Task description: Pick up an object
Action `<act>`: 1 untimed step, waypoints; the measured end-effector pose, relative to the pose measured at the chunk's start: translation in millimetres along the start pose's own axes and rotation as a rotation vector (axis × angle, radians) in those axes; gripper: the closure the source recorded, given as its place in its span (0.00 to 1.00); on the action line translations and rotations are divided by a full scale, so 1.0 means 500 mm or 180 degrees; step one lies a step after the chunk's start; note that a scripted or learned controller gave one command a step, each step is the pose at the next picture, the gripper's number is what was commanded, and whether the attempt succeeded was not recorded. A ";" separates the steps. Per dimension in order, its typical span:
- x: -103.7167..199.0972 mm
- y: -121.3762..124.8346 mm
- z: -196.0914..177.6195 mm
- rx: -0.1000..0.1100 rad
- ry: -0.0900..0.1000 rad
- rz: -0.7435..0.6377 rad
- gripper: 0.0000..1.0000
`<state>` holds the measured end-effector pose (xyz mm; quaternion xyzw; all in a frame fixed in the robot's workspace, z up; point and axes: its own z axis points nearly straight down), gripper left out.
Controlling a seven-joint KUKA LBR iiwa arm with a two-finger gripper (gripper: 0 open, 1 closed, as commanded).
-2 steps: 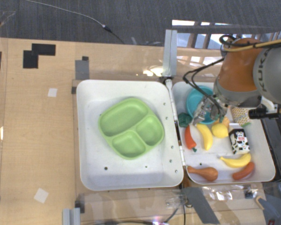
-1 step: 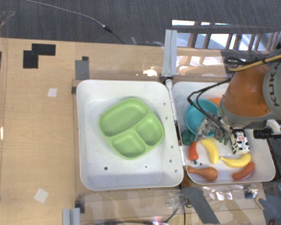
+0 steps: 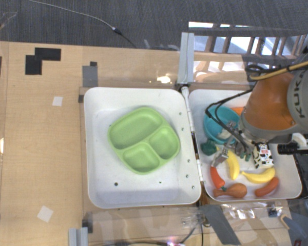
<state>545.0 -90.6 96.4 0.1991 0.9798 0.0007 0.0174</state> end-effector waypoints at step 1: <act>0.082 -0.061 0.004 0.0003 0.0014 0.0190 0.00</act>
